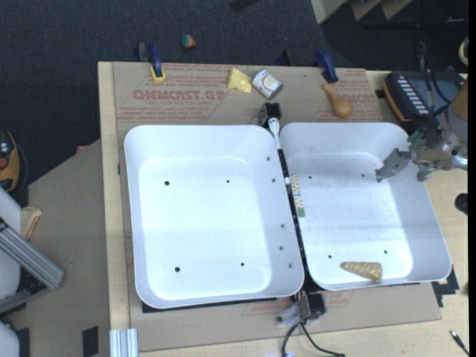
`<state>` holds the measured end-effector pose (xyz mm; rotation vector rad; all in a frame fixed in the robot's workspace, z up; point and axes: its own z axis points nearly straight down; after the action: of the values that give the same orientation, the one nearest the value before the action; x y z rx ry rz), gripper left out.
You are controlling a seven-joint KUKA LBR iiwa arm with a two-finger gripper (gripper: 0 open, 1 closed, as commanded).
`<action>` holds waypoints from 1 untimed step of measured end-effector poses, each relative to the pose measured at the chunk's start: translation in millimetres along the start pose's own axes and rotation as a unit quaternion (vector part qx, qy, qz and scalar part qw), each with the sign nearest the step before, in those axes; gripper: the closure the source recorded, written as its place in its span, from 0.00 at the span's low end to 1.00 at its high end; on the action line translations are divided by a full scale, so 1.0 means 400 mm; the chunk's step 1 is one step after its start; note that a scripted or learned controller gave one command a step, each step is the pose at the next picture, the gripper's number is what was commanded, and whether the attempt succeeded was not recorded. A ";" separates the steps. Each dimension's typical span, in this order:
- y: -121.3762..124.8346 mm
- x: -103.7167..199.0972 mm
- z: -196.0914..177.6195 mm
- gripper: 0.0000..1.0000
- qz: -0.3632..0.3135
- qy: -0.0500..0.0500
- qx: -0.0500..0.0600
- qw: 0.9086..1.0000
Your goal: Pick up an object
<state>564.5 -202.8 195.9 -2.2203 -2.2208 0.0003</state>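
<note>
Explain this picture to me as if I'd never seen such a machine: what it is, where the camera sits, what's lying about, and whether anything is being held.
One camera, fixed above a workbench, looks down at a slant. On the brown cardboard sheet sit two shallow white plastic bins side by side, the left bin and the right bin.

The grey metal part reaching in from the picture's right is the two-finger gripper of a robot arm, over the right bin's far right corner. Nothing is visible between its fingers.

A tan cone-shaped object lies near the right bin's front edge. Behind the bins, on the cardboard, lie a yellow wedge-shaped piece, a small white and grey canister and a tan wooden-looking pear-shaped object.
</note>
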 end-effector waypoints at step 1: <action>-0.127 -0.009 -0.449 0.00 0.000 -0.004 -0.010 1.000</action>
<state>514.1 -206.6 375.4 -2.2354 -2.2353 -0.0131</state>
